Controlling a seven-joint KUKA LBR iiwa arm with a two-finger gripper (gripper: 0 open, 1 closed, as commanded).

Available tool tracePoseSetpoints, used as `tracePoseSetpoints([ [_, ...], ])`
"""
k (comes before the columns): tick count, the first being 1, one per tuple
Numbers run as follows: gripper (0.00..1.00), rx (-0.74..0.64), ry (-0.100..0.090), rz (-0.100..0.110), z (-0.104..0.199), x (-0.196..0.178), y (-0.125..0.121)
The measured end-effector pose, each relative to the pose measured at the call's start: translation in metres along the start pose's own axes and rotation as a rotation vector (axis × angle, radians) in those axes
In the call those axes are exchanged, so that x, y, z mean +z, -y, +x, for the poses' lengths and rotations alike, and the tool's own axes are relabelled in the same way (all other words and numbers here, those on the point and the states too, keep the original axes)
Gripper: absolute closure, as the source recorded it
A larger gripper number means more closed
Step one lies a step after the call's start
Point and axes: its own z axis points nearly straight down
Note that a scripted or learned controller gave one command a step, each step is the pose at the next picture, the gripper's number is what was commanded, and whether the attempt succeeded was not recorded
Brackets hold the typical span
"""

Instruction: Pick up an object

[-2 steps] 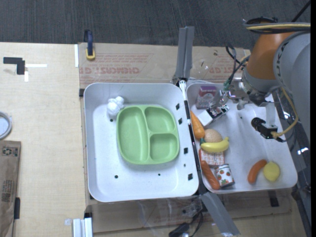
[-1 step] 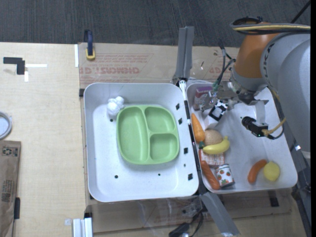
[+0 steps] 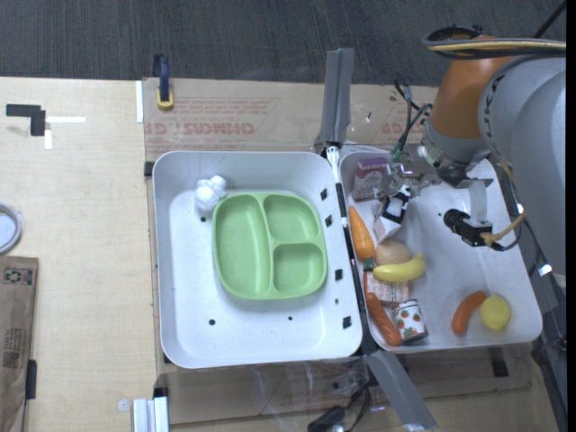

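Note:
The right bin (image 3: 447, 257) holds several items. A purple packet (image 3: 366, 176) lies at the back left, with an orange carrot (image 3: 361, 232) along the left wall. Toward the front are a tan round item (image 3: 391, 252), a yellow banana (image 3: 399, 269), a second carrot (image 3: 382, 322) and a small can (image 3: 410, 320). An orange sausage (image 3: 469, 311) and a yellow lemon (image 3: 495, 312) sit at the front right. My gripper (image 3: 393, 203) hangs low in the bin's back left, just right of the purple packet and above the first carrot. Nothing is visibly held.
The left bin (image 3: 171, 268) carries a green divided plate (image 3: 268, 244) and a small white object (image 3: 210, 193) in its back left corner. The grey arm with its orange band (image 3: 468, 97) covers the right bin's back right. A divider (image 3: 342, 205) separates the bins.

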Motion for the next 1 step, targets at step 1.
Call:
tracePoseSetpoints([
  [1,1.0,0.184,-0.002,0.009,0.0468,-0.0882,0.0509],
])
